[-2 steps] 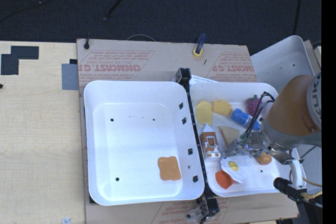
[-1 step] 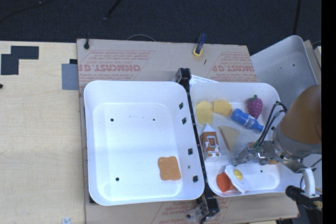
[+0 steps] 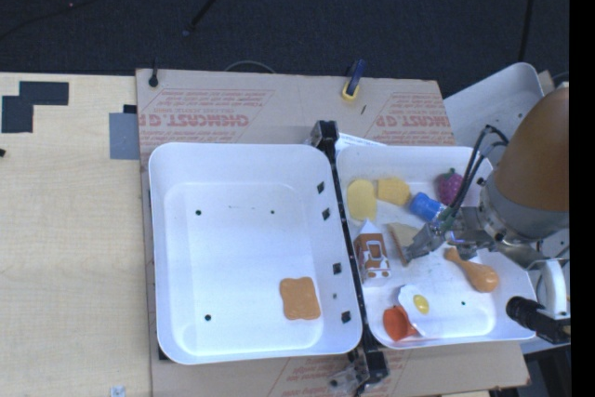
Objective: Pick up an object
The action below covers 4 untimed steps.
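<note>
Over the right bin [image 3: 483, 323], the jaws [image 3: 418, 244] hang, their spread impossible to tell.

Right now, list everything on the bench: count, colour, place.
Shallow white plastic bins: 2, white, side by side on brown cardboard.
Flat toast-shaped piece: 1, orange-tan, left bin, near front right.
Rounded yellow blocks: 2, yellow, right bin, back left.
Blue cylinder: 1, blue, right bin, beside the yellow blocks.
Purple lumpy toy: 1, purple, right bin, back.
Printed carton: 1, white and brown, right bin, by the divider.
Drumstick-shaped toy: 1, orange, right bin, right side.
Fried-egg toy: 1, white and yellow, right bin, front.
Red piece: 1, red, front.
Gripper: 1, grey, low over the right bin.
</note>
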{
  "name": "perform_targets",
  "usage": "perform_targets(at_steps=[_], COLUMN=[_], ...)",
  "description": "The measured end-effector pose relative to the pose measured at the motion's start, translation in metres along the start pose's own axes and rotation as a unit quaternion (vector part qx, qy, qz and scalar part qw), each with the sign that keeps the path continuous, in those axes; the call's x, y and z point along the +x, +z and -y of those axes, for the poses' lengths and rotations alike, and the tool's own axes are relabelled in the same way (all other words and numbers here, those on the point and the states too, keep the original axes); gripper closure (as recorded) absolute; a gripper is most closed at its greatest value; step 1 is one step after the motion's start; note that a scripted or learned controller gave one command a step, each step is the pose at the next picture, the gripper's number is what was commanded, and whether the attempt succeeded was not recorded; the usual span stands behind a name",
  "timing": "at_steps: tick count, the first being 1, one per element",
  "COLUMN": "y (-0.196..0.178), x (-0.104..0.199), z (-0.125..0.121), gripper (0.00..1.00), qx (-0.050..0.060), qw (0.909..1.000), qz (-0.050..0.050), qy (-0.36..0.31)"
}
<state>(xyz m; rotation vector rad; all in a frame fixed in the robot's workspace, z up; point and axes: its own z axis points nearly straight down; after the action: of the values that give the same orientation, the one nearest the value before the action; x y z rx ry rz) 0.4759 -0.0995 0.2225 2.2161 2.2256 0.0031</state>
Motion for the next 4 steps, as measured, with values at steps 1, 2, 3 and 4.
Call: perform_targets(at_steps=[1, 2, 3, 4], y=[0.037, -0.045, -0.28, -0.279], x=[0.132, 0.184, 0.208, 0.209], z=[0.001, -0.025, -0.047, -0.046], gripper=[0.0, 0.0, 0.0, 1.0], qx=[0.004, -0.001, -0.007, 0.004], qw=[1.0, 1.0, 1.0, 1.0], qz=[-0.001, 0.0, -0.002, 0.001], qy=[0.0, 0.0, 0.001, -0.001])
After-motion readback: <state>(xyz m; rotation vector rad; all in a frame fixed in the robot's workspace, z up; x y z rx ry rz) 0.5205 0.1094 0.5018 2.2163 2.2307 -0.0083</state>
